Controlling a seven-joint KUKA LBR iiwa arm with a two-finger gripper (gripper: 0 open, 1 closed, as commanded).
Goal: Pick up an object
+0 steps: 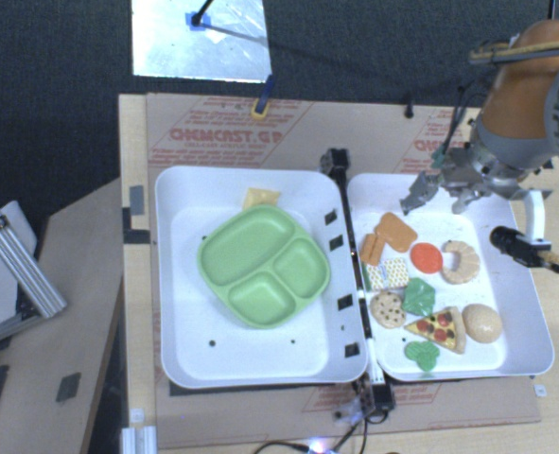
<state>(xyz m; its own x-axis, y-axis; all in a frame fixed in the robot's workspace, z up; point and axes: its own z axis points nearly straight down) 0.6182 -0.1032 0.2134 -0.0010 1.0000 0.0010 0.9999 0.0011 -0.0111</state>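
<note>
My gripper (442,200) hangs over the back of the right bin (520,296), its two fingers spread open with nothing between them. Just below and left of it lies an orange bread piece (396,230). Toy foods crowd the bin's left and middle: a red disc (427,256), a glazed donut (462,262), a checkered waffle (389,273), a cookie (388,308), a green leaf (418,297), a pizza slice (439,327), a tan bun (482,323) and a small green piece (421,354).
The left bin (180,339) holds a green divided plate (263,266) and a yellow wedge (260,198) behind it. A black divider (348,253) with clips runs between the bins. A black cylinder (515,245) juts over the right bin's right side.
</note>
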